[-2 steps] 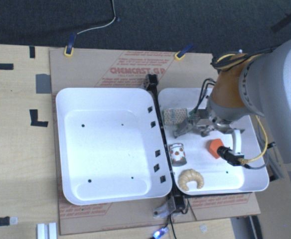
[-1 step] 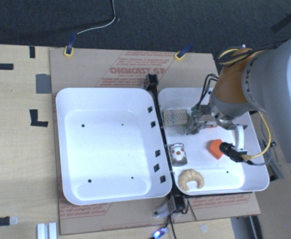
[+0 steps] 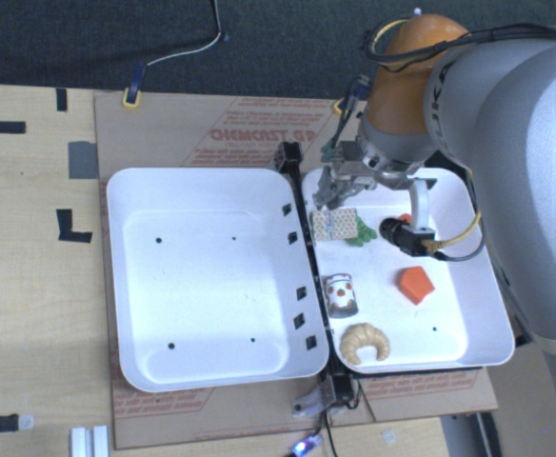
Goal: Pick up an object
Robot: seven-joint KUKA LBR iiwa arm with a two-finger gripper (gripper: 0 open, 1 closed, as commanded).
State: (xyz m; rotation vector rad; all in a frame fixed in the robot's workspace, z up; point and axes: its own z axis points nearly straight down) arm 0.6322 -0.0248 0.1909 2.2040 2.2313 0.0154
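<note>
Two white bins share the desk; the hand (image 3: 332,194), its state unclear, hovers above a patterned packet (image 3: 335,224) in the right bin (image 3: 468,346).

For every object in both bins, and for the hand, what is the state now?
Hand: low in the right white bin, just above the patterned pale packet; grip not readable.
Patterned pale packet with green edge: lying flat by the divider.
Orange block: resting free.
Small printed can: lying on its side.
Tan croissant-shaped toy: resting near the front rim.
Left white bin: sits beside the right one.
</note>
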